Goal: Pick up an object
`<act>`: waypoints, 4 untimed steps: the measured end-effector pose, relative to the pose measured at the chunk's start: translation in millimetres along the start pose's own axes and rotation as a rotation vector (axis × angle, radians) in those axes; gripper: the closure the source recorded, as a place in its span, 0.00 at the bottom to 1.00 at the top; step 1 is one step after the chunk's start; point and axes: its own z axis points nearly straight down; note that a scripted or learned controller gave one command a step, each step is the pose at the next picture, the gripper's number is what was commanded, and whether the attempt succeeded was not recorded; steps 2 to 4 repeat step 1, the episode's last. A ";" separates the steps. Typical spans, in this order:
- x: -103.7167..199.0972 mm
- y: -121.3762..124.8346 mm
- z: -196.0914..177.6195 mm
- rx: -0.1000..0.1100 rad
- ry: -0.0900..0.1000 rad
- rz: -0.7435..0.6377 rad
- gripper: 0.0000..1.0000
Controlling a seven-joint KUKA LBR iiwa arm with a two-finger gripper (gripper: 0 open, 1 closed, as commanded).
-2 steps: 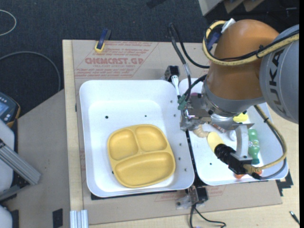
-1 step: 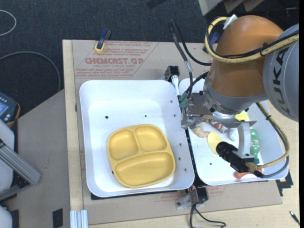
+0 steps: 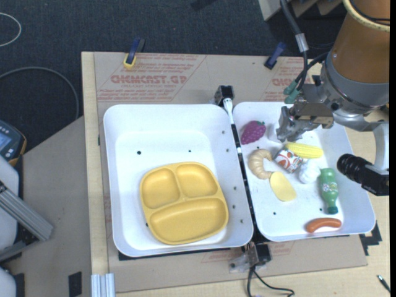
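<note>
Two white bins on cardboard-covered bench [image 3: 154, 79]; metal two-finger gripper [image 3: 286, 135] low in right bin [image 3: 359, 184], just left of yellow plastic corn cob [image 3: 305, 150]; spread or pressed, cannot tell.

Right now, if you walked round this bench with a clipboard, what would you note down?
Surface: two white bins, left bin, right bin, on a board.
Job's things: purple grapes, croissant, corn, green bottle, sausage, all in the right bin.
Clutter: yellow divided tray in the left bin.
Grippers: gripper low over the right bin, near the corn.
Cables: black cable along the arm.
Surroundings: dark carpet.
</note>
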 end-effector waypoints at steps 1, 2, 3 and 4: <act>3.2 -0.3 -4.3 0.010 -0.001 -0.005 1.00; 3.2 -0.3 -4.3 0.010 -0.001 -0.005 1.00; 3.2 -0.3 -4.3 0.010 -0.001 -0.005 1.00; 3.2 -0.3 -4.3 0.010 -0.001 -0.005 1.00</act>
